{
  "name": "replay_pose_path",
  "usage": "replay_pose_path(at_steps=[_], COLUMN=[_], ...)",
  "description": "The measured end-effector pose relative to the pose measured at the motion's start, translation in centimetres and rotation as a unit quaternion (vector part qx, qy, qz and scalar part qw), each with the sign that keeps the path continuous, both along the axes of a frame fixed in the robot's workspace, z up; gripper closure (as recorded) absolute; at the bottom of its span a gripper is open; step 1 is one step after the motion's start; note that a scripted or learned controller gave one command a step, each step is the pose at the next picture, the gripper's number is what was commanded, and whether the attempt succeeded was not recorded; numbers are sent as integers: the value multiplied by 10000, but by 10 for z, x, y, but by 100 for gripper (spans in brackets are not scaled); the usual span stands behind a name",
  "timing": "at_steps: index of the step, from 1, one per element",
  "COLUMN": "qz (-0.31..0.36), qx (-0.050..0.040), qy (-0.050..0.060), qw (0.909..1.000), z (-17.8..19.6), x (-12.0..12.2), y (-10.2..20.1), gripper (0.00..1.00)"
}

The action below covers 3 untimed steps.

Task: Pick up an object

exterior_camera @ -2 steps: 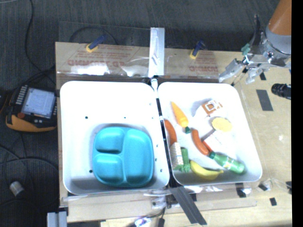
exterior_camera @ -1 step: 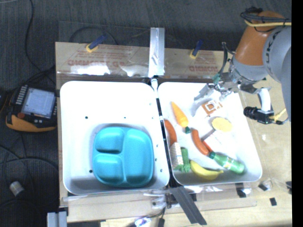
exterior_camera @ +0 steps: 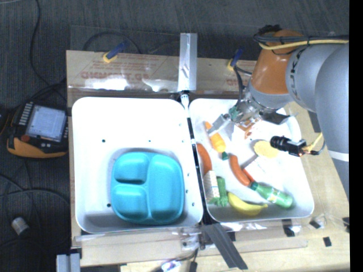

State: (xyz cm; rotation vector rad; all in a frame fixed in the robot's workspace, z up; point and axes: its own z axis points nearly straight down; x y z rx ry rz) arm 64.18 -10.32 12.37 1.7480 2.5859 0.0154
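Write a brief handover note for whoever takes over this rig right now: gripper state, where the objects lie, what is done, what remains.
Gripper: low over the far part of the right white bin; nothing seen held.
Right bin: small orange carrot-shaped toy near the gripper, red sausage-shaped toy, green plastic bottle, yellow banana at the near edge.
Left white bin: turquoise divided plastic tray.
Done: no pick evident.
Left: grasp and lift one object.

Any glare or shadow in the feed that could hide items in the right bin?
Camera view: the white right bin is bright and washes out pale items; the arm casts soft shadow near the gripper; the banana and green bottle read clearly.
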Motion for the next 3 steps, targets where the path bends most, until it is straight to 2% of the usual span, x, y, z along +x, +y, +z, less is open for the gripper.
replay_pose_path(at_steps=[1, 2, 3], qz=[24, 25, -1434], qx=[3, 27, 20], qy=[61, 48, 116], qw=[10000, 10000, 9896], z=[-34, -23, 60], x=[-10, -8, -1], y=[-5, -3, 11], gripper=[0, 100, 100])
